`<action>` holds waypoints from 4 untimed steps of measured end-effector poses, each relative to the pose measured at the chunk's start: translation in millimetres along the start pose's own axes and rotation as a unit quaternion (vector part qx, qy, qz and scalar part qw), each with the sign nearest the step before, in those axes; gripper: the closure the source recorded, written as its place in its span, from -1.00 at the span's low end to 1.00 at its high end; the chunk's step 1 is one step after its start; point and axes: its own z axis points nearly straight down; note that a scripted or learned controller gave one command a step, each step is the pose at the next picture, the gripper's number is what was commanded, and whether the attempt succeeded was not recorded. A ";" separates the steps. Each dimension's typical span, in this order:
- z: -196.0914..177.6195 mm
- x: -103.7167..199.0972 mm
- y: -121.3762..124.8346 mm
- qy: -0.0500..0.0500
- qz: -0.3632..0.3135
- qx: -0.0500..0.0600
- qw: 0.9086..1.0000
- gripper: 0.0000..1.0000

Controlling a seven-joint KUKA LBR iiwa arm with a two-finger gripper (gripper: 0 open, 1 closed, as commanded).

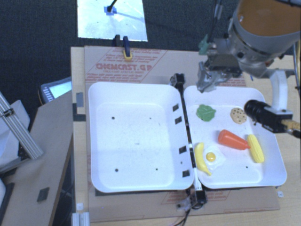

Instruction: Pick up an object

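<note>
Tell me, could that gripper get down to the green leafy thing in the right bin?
Probably yes. The gripper hangs over the far edge of the right bin, and the green leafy piece lies just in front of it, apart from the cookie, with nothing over it.

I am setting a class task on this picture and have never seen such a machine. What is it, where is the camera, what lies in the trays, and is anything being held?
One camera looks down at a slant on a bench. The grey and orange robot arm reaches in from the right; its gripper hangs above the right bin's far edge, with nothing seen between its fingers. That bin holds toy food: a green leaf, a cookie, a carrot, corn, a banana and a fried egg. The left bin sits beside it.
</note>
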 end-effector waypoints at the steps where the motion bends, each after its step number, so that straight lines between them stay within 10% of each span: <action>1: 112.2 -16.5 -2.7 -0.004 0.007 0.011 1.000 1.00; 2: 46.2 7.8 -0.4 -0.001 0.003 0.003 1.000 1.00; 4: 112.1 28.2 -1.6 -0.002 0.003 0.007 1.000 1.00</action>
